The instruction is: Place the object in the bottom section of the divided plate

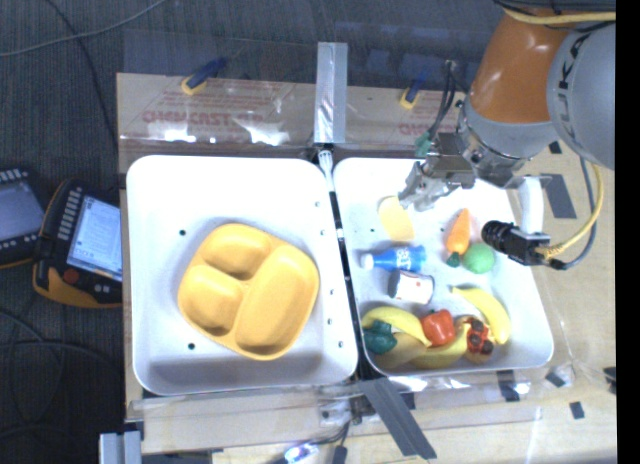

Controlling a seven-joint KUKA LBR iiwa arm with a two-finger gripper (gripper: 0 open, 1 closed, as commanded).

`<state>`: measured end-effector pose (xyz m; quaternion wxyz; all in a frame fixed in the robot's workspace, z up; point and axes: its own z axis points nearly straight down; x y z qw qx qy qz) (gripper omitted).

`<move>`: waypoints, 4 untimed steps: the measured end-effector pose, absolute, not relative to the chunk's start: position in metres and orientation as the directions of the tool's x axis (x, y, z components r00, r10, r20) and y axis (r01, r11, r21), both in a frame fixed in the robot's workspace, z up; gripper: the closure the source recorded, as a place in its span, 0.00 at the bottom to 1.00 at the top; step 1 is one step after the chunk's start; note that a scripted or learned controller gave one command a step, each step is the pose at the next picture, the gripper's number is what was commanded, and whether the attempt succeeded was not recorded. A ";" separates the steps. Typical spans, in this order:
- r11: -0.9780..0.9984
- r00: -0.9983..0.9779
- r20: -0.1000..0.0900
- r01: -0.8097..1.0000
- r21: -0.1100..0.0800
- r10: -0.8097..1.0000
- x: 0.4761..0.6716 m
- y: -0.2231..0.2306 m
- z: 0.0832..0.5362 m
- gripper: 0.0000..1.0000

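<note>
While the yellow divided plate (250,290) sits in the left bin (160,202), turned at a slant with two smaller sections toward the upper left and one larger section toward the lower right, the arm (545,62) reaches in from the right over the right bin (530,352). Its orange band sits above the grey wrist, and the wrist tips down and to the left, so that the gripper (418,195) hangs over the upper part of that bin. I cannot tell how the gripper is set, as its tip is small and blurred against the white floor.

Just below the gripper lies a pale yellow block (396,220), very near the tip; whether the two touch is not clear. Further down are a blue and white bottle (392,258) on its side, a small white and dark can (411,286), a carrot (458,234) beside a green ball (479,259), two bananas (400,324) (489,313), a red pepper (438,327) and a small green vegetable (378,336). A black cylinder (510,238) with a yellow cable juts from the arm over the bin's right side.
</note>
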<state>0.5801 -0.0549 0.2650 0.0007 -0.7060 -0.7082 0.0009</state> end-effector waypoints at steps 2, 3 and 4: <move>-0.255 0.255 0.000 0.967 -0.005 0.967 0.483 -0.015 0.182 1.00; -0.557 0.557 -0.006 0.830 -0.002 0.830 0.558 -0.036 0.213 1.00; -0.801 0.801 -0.006 0.599 -0.002 0.599 0.531 0.017 0.206 1.00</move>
